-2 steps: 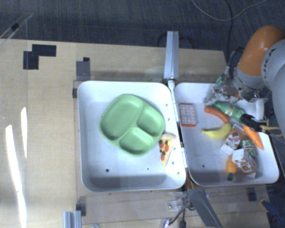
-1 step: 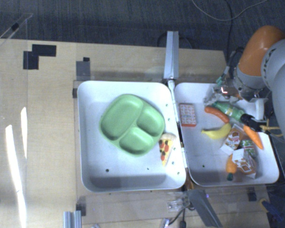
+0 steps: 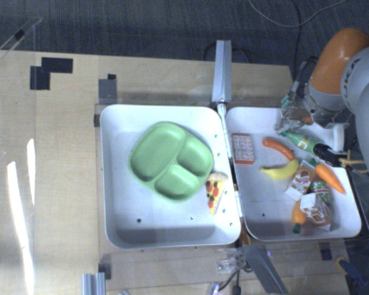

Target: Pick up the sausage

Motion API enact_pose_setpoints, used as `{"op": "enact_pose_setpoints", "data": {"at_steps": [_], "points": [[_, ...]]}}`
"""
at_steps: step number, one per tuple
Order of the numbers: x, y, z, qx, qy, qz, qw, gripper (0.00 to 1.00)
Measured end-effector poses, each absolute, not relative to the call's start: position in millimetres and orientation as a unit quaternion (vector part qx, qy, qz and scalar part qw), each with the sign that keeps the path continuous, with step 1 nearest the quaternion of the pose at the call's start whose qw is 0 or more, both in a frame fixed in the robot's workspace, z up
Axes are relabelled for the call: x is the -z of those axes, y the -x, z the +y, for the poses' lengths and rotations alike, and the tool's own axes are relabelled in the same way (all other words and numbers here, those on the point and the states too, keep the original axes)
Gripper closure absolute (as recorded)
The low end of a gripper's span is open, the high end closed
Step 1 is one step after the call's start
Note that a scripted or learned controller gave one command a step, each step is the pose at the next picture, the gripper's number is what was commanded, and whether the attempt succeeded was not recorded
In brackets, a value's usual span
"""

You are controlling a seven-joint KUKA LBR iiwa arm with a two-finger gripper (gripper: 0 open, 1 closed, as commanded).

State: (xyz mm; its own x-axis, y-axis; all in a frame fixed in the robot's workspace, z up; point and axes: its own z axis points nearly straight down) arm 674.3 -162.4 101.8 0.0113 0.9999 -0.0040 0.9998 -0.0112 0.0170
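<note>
just right of the sausage [image 3: 278,146], near the right bin's [image 3: 252,226] far rim, poised to grab: gripper [image 3: 290,117], grip state impossible to tell.

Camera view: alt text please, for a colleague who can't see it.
The tool hangs over the right bin's far edge, near the sausage, a banana and a carrot. The left bin holds a green divided plate.

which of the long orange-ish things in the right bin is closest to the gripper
The sausage, red-orange, lying just below the gripper; the carrot lies farther toward the bin's right side.
</note>
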Motion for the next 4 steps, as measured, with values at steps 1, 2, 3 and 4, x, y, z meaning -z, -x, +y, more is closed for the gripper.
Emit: {"op": "enact_pose_setpoints", "data": {"at_steps": [1,2,3,4], "points": [[-101.7,-674.4,-162.2,-0.0046,-0.711,0.703,0.007,0.0],[-88.3,-671.7,-189.8,-0.003,-0.765,0.644,0.003,0.0],[-87.3,-642.2,-127.6,-0.0028,-0.758,0.653,0.002,0.0],[-88.2,-616.9,-123.1,-0.0032,-0.746,0.666,0.003,0.0]]}}
